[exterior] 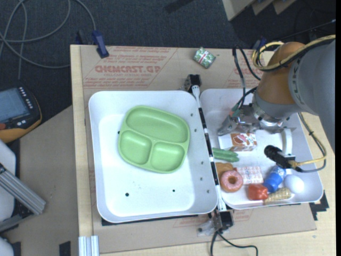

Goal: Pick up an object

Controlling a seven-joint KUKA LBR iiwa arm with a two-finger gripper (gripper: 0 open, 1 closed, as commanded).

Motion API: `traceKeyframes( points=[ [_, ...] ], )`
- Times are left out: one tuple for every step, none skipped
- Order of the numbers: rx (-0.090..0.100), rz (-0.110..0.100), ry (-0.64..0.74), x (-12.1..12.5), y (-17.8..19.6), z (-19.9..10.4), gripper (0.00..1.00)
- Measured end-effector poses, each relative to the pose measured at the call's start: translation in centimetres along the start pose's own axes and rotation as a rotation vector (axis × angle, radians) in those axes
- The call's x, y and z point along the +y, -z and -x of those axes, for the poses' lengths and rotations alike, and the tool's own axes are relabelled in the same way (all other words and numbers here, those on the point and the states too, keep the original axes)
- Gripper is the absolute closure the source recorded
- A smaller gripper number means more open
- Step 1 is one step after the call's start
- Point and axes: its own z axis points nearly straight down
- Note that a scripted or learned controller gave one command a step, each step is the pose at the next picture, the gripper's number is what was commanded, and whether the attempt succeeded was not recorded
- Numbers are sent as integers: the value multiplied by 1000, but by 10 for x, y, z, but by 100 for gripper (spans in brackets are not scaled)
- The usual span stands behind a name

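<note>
1. Nearest the camera, a near clip [224, 218] sits on the table [133, 63] where the two bins' front corners meet.
2. Along the front wall of the right bin [216, 108], a cone [278, 197] lies on its side. A red lump [257, 192] touches its left end, and a white egg [294, 184] lies just beside its right end.
3. Just behind them, a blue thing [274, 180] sits between the red lump and the egg. A pink pack [250, 173] lies to its left, and a donut [231, 181] touches that pack's left side, near the bin's left wall.
4. Beyond the donut, a green pod [226, 155] lies crosswise against the left wall.
5. A red-and-white packet [244, 141] lies flat just beyond the pod and to its right.
6. Over the packet's far edge hangs the gripper [238, 122]. I cannot tell how far open it is, or whether it grips anything. The arm [298, 84] reaches in from the right.
7. Across the divide, the left bin [149, 196] holds a green plate [154, 138] with three compartments, turned at a slant in the far half, apart from the walls.
8. At the bins' far corners, a far clip [193, 81] sits between them.
9. Farther back on the table lies a crumpled green-and-white wrapper [204, 57], well apart from a blue clamp [99, 42] at the far left corner.
</note>
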Motion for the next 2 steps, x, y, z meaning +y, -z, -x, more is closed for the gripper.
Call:
traceKeyframes(
  points=[
    [0, 0, 0, -18, 0, 2, 0],
    [0, 0, 0, -43, 0, -4, 0]
  ],
)
